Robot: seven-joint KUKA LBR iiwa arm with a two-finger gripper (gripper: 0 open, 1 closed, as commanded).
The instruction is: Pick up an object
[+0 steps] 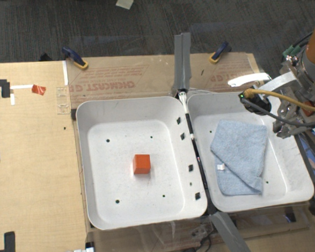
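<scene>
In the left bin [95, 154] an orange block [142, 164] is sitting alone near the middle, well apart from every wall. In the right bin [296, 188] a blue cloth [239, 156] is lying folded and slack, one corner drooping toward the front. The arm is hanging at the right bin's far right edge, above the rim, with a yellow cable looping around the wrist. The claw [286, 125] is sitting in a tangle of dark metal there, and I cannot tell how it is set; nothing is showing in its grip.

Either thing could serve as the pick. The cloth is nearer, but it is looking like the riskier one: soft fabric is likely to slide or bunch, and a shallow pinch could lift only the top fold. The block is needing a long reach across the divider [190, 142], and a slightly off approach could nudge it skidding over the smooth floor. That cable could also snag.
</scene>
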